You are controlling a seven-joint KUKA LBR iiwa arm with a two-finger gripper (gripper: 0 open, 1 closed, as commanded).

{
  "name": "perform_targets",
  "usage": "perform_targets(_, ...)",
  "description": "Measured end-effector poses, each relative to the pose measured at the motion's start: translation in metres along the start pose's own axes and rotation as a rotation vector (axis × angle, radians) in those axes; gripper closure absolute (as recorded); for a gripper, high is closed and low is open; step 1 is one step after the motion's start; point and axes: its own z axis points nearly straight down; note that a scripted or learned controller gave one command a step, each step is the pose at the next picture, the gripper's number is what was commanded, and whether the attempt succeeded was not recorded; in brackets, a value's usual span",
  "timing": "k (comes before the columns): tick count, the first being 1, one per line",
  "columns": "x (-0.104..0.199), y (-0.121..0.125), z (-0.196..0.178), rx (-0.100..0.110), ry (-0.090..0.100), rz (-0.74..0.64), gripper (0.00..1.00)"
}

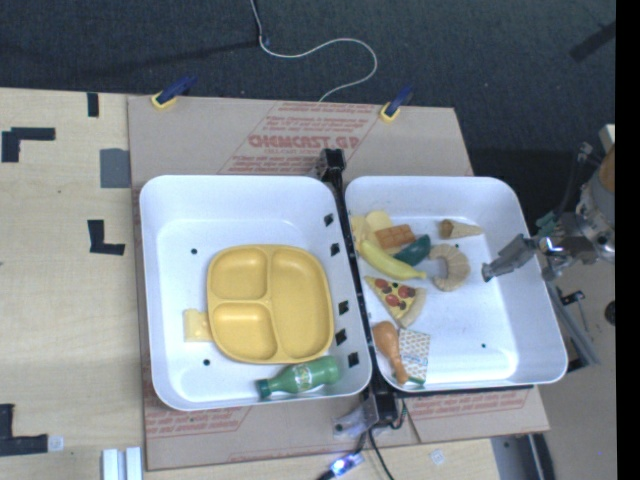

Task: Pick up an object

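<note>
1. While the gripper (492, 268) sits over the right edge of the right bin (500, 353), nothing is between its fingers, and I cannot tell if they are apart or together.
2. Just beside the gripper tip, on the side away from the arm, lies a tan ring-shaped toy (449, 266).
3. A little past that ring is a dark green toy (414, 250), and it touches a yellow banana (388, 261).
4. An orange-brown toy (394, 236) sits by the banana, on the banana's far side.
5. A small tan wedge (459, 230) lies near the gripper, toward the back wall of the bin.
6. A pizza slice (397, 297) lies past the ring, closer to the front of the bin.
7. An orange carrot (386, 346) and a small patterned packet (415, 353) lie side by side, touching, near the front wall.
8. Well away from the gripper, in the left bin (165, 268), rests a yellow plate (270, 301) with three sections.
9. A green bottle (300, 378) lies on its side just in front of the plate.
10. A pale yellow piece (195, 325) peeks out from under the plate's far edge.
11. Both bins sit on a sheet of brown cardboard (300, 138).
</note>
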Motion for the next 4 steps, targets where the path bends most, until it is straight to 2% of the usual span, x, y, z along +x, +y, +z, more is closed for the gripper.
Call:
perform_targets(1, 0.001, 0.002, -0.007, -0.012, -0.003, -0.004, 0.00)
perform_targets(2, 0.011, -0.002, 0.047, -0.007, -0.001, -0.005, 0.00)
perform_targets(4, 0.027, 0.007, 0.159, -0.007, -0.001, -0.005, 0.00)
